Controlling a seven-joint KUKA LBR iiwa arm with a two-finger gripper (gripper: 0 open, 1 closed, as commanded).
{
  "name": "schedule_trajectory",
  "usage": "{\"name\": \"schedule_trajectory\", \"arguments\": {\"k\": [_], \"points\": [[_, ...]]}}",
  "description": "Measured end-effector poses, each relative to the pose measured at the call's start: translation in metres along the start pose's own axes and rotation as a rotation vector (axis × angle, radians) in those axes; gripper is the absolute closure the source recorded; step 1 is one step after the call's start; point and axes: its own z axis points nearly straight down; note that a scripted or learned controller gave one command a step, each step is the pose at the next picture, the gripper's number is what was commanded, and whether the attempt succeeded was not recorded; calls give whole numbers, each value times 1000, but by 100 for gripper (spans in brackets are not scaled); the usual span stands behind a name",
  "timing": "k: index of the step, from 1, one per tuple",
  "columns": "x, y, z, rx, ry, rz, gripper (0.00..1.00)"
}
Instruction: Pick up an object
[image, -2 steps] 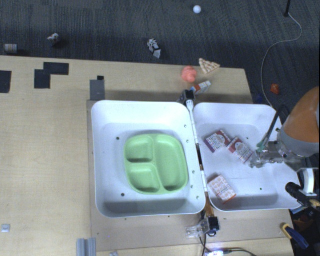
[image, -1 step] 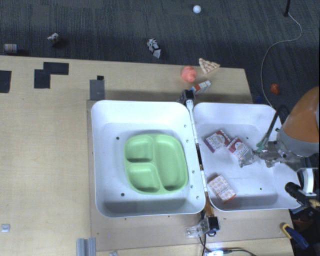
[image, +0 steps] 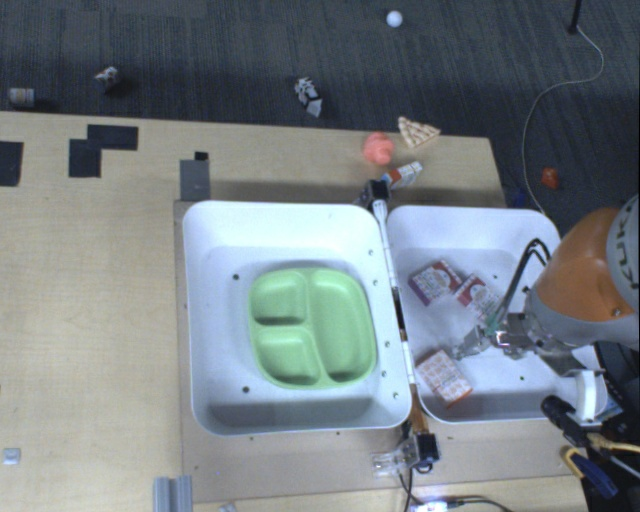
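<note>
Arm (image: 585, 285) reaching low into right bin (image: 520, 225), pincer (image: 478, 340) beside packets (image: 443, 372)

Green divided plate (image: 312, 326) in left bin (image: 205, 330); arm (image: 585, 285) over right bin (image: 520, 405).

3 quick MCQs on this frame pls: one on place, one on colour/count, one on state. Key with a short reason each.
1. Where is the green tray?
A. in the left bin
B. in the right bin
C. on the floor

2. What colour is the ball on the bench behind the bins?
A. blue
B. pink
C. black

3. Where does the end effector stand?
A. over the left bin
B. beyond the bench on the carpet
C. low in the right bin among the packets

Key:
1 A, the tray lies flat inside the left bin.
2 B, the ball is pink.
3 C, the end effector sits in the right bin between the packets.
</note>
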Motion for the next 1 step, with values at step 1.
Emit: {"name": "schedule_trajectory", "arguments": {"k": [1], "points": [[0,2,-11,-6,-1,-1,100]]}}
